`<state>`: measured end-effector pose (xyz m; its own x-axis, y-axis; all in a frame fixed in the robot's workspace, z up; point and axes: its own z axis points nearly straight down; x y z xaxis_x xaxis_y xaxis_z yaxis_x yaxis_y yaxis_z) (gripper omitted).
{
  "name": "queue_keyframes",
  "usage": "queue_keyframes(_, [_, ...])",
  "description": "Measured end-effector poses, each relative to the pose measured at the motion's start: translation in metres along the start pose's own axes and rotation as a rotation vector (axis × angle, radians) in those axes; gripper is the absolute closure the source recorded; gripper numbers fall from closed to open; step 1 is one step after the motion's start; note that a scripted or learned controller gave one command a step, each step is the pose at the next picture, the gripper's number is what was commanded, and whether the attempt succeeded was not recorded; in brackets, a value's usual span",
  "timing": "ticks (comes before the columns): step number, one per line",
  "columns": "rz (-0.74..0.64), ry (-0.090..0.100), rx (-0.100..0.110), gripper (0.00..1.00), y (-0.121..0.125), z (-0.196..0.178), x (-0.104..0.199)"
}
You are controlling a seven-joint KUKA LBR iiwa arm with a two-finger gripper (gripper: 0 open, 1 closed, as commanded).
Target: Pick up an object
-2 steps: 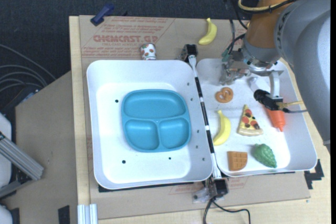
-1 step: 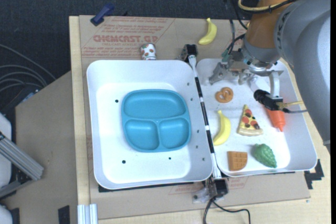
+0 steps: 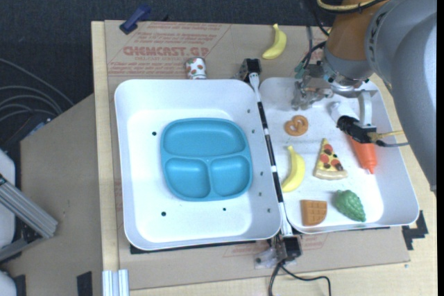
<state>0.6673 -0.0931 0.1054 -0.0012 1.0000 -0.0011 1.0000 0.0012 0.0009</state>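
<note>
Floor: dark carpet all round, with grey cables looping in at the left.
Bench (image 3: pixel 173 52): a pale board with red lettering along its far edge, carrying two white bins side by side.
Left bin (image 3: pixel 132 100): a blue divided plate (image 3: pixel 206 157) sits square in the middle of it.
Right bin (image 3: pixel 395 184): this is where the toy food is, six pieces spread across it.
Gripper (image 3: pixel 305 97): it hangs over the right bin's far-left corner, and the grey arm (image 3: pixel 409 45) reaches in from the right. Open or closed? It cannot be told from this angle.
Pretzel (image 3: pixel 297 125): the closest piece, just on the near side of the gripper, by the bin's left edge (apart from the gripper, by the look of it).
Banana (image 3: pixel 294 170): curved along the left edge, just nearward of the pretzel.
Pizza slice (image 3: pixel 329 161): middle of the bin, just beside the banana, tip towards the far edge.
Carrot (image 3: pixel 368 156): towards the right edge, tip pointing nearward.
Waffle (image 3: pixel 313 212): at the near edge, close to the near-left corner.
Green vegetable (image 3: pixel 349 205): at the near edge, just right of the waffle.
Second banana (image 3: pixel 275 44): out on the bench, by its far edge.
Red-and-white object (image 3: pixel 197 67): small, on the bench just beyond the left bin's far edge.
Blue object (image 3: pixel 134 19): at the bench's far-left corner, poking over the edge.
</note>
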Motion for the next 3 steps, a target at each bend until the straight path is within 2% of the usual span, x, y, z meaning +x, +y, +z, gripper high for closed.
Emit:
queue_keyframes(1, [0.0, 0.0, 0.001, 0.0, 0.0, 0.0, 0.0])
queue_keyframes(2, [0.002, 0.001, 0.004, 0.0, -0.001, 0.021, -0.005])
queue_keyframes(3, [0.001, 0.001, 0.001, 1.0, 0.0, 0.01, -0.004])
